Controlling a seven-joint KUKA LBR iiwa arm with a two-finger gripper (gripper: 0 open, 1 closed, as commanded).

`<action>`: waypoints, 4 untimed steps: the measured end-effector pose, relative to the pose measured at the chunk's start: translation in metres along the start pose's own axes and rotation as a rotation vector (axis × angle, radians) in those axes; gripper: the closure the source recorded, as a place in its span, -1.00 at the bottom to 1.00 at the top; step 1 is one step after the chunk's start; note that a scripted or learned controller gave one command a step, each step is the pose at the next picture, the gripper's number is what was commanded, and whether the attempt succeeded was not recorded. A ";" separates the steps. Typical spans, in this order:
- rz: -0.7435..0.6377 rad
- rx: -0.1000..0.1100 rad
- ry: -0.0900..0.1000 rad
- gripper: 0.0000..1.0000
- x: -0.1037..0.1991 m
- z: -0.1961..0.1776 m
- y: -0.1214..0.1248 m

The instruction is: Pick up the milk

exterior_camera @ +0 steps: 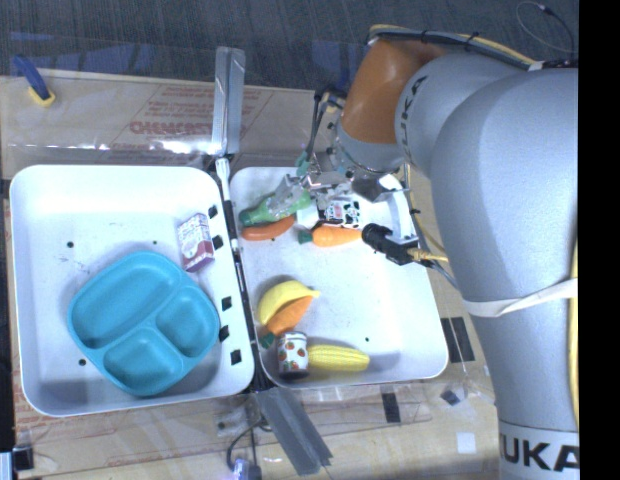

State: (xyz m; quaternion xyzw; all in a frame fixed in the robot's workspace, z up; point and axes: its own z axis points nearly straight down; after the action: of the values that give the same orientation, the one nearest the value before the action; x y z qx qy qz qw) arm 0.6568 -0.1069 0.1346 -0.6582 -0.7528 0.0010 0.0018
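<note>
My claw (335, 196) hangs over the little milk carton (340, 211) in the right bin (430, 318); I cannot tell its state, and next I must grab.

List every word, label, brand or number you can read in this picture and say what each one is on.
"UKA", the end of a brand name cut off by the frame edge: on the arm's grey base.
Red mirrored print on the cardboard sheet behind the bins: too blurred to read.
Label on the small maroon carton in the left bin: too small to read.
Label on the small can in the right bin: too small to read.
</note>
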 end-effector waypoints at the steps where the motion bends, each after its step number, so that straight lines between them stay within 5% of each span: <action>1: -0.242 -0.005 -0.004 -1.00 -0.067 -0.104 -0.009; 2: 0.008 0.001 0.000 -1.00 0.044 -0.062 -0.018; 3: -0.012 0.000 -0.001 -1.00 0.046 -0.056 -0.042; 4: -0.070 -0.004 -0.003 -1.00 -0.004 -0.122 -0.031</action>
State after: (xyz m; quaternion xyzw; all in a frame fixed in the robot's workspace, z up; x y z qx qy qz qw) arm 0.6271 -0.1153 0.2565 -0.6317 -0.7752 0.0005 -0.0003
